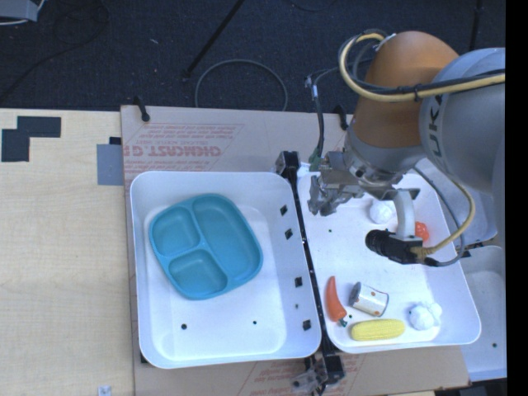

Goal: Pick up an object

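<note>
You're looking at a robotics lab: a grey and orange industrial arm (pixel 429 97) over a bench with two white bins (pixel 157 320) on printed cardboard (pixel 186 143), loose cables (pixel 239 77) trailing across dark carpet behind, and black marker patches (pixel 33 134) on the pale wooden benchtop (pixel 58 262)

**Layout: two bins on desk**

Left bin (pixel 157 320) holds a divided plate (pixel 205 244), toward its left-centre. Right bin (pixel 458 324) sits just beside it. In right bin, near front edge: carrot (pixel 333 299) at left, small can (pixel 368 299) next to it, corn cob (pixel 377 330) in front of can, crumpled ball (pixel 423 314) right of corn. Gripper (pixel 323 202) hangs over bin's back-left part.
</note>
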Robot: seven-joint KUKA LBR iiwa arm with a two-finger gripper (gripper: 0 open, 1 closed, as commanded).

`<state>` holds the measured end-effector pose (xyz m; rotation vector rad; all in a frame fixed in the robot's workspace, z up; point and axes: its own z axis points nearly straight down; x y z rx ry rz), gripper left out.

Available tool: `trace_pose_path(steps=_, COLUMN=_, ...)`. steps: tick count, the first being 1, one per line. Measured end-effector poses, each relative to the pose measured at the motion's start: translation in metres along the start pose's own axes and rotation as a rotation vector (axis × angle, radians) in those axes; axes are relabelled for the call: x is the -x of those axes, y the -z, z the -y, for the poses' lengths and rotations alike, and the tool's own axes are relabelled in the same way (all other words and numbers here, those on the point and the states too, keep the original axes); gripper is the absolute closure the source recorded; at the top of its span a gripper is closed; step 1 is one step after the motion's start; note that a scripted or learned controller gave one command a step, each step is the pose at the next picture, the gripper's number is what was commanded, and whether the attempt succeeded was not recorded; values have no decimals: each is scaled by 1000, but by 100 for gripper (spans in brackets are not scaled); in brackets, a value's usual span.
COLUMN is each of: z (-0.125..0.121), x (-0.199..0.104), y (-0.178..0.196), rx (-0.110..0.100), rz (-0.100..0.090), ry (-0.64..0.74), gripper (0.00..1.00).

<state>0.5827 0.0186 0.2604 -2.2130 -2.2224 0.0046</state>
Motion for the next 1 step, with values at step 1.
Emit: trace_pose_path(steps=1, z=-15, x=-52, y=-12, rx=2, rz=1, ry=0, gripper=100)
